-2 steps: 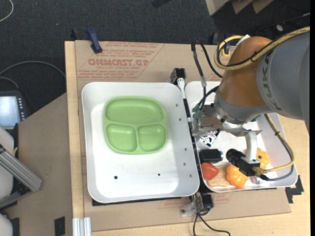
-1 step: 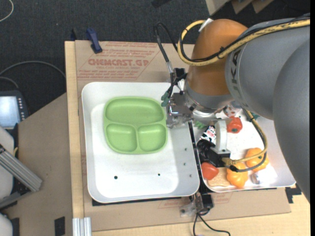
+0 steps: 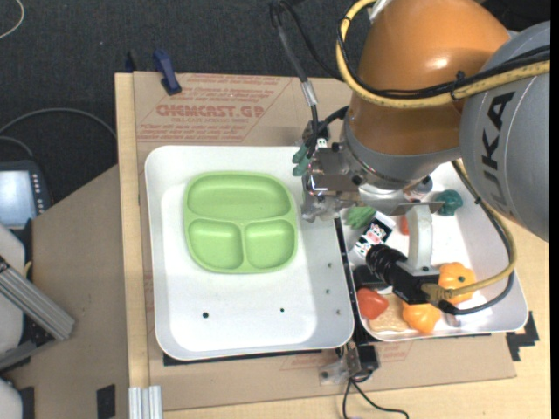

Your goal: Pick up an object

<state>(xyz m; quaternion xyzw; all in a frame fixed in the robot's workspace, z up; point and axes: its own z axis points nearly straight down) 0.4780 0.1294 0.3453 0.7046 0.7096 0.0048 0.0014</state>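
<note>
My gripper is low over the near-left part of the right bin, mostly hidden under the big orange and grey wrist. Just below it lie a small black, white and red card-like item and a green piece. Further toward the front of that bin lie a red object, an orange object and a yellow-orange pepper-like toy. A teal object sits at the bin's back right. I see nothing held.
The left bin holds a green three-compartment plate in its back half. A divider edge separates the two bins. Cardboard lies behind the bins, and cables hang beside the wrist.
</note>
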